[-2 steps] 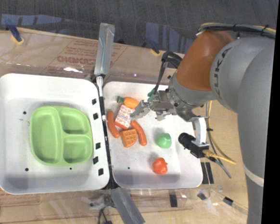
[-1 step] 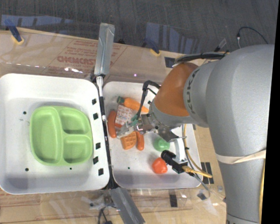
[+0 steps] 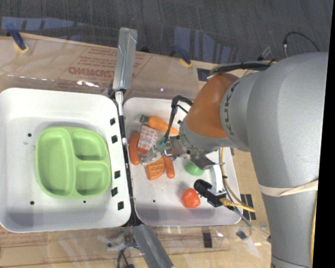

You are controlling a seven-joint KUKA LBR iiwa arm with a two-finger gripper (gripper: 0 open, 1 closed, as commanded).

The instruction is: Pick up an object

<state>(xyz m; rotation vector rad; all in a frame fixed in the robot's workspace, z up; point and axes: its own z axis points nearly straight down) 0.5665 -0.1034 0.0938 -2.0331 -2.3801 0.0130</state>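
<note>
Brown cardboard printed with faded red lettering [image 3: 91, 71] is being used as the cover of the bench, and two shallow white plastic bins are being borne on it side by side. The left bin [image 3: 10, 147] is being occupied by a light green plastic tray with three compartments [image 3: 73, 162], which is lying flat near the bin's middle. The right bin [image 3: 167, 214] is being crowded with small toy foods. An orange carrot with a green top [image 3: 157, 123] is lying near the far wall. A red-orange sausage-shaped piece [image 3: 133, 148] is lying along the left wall, touching a white packet with red print [image 3: 148, 139]. An orange waffle-like square [image 3: 155, 170] is lying just below that packet, and a small orange oblong piece [image 3: 169, 169] is lying just beside it on the right. A round green item [image 3: 194, 168] is being partly covered by the gripper. A red-orange pepper-like piece [image 3: 191, 198] is lying toward the near side of the bin, just beside a black cable connector [image 3: 204, 191].

The grey arm with its orange band [image 3: 213, 108] is being extended in from the right over the right bin, and the gripper [image 3: 167, 149] is being held low among the toys, just beside the white packet and above the waffle-like square. How wide its pincer is standing, and whether anything is being gripped, cannot be told from this slant.
</note>
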